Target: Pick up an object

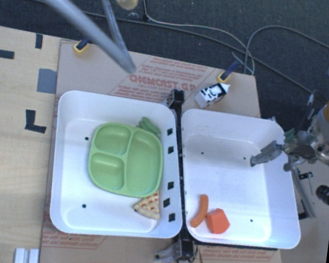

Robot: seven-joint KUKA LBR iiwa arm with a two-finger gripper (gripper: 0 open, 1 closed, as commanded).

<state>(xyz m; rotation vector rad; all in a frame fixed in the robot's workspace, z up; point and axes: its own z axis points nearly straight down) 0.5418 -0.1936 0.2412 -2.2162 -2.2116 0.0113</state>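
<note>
With its fingers spread and holding nothing, the gripper (278, 155) hovers over the right bin's (237, 132) far right rim, risking snagging it before reaching the near-side orange block (218, 222).

An orange sausage (201, 210) and orange block (218, 221) lie touching in the right bin's (272, 231) near part.

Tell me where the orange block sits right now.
The orange block lies in the right bin, near its front edge, just right of the hot dog and well below the gripper.
</note>
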